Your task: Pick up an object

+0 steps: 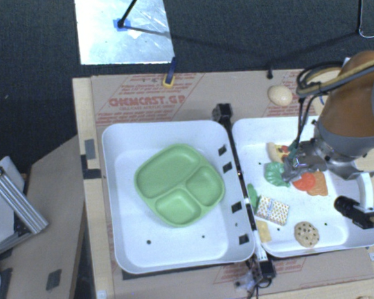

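- The grey arm with the orange band (357,100) is reaching in from the right and hanging over the right-hand shallow white bin (349,239).
- Its two-finger gripper (296,163) is sitting low among the toy food in the middle of that bin, right at a green leafy plastic piece (276,174) (honestly can't tell whether it's clamping anything or not, the wrist is blocking it).
- An orange-red plastic food piece (311,182) is lying just right of the green one, partly under the gripper body.
- A yellowish toy piece (276,150) is peeking out on the far side of the green one.
- Nearer the camera, a speckled square cracker-like piece (273,210) and a round brown cookie (306,233) are lying apart on the bin floor.
- The left-hand white bin (127,247) is holding a pale green divided plastic plate (179,185), sitting flat and roughly central.
- A beige egg-shaped object (280,95) is resting on the bench beyond the right bin.
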`<state>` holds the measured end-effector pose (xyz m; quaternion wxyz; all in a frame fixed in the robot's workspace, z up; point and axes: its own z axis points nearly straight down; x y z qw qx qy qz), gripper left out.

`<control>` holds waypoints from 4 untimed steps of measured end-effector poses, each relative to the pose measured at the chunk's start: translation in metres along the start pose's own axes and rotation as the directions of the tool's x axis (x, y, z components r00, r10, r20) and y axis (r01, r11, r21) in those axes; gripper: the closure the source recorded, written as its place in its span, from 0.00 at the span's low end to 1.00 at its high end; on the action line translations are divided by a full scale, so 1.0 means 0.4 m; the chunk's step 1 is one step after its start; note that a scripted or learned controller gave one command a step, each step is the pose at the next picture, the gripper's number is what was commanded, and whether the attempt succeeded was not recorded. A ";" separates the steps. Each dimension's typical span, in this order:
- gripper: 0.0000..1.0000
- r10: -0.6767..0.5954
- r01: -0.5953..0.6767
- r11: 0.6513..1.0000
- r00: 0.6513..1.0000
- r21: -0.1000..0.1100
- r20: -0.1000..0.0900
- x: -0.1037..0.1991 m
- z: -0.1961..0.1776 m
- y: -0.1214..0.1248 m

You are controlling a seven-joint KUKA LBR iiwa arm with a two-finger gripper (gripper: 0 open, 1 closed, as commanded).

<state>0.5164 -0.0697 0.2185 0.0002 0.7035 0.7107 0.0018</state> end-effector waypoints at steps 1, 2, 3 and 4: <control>1.00 0.000 0.000 1.000 1.000 0.002 0.000 0.128 0.004 -0.015; 1.00 0.000 0.000 1.000 1.000 0.002 -0.001 0.267 0.020 -0.021; 1.00 0.000 0.000 1.000 1.000 0.000 -0.001 0.390 -0.038 -0.016; 1.00 0.009 -0.009 1.000 1.000 0.004 0.003 0.379 0.009 -0.012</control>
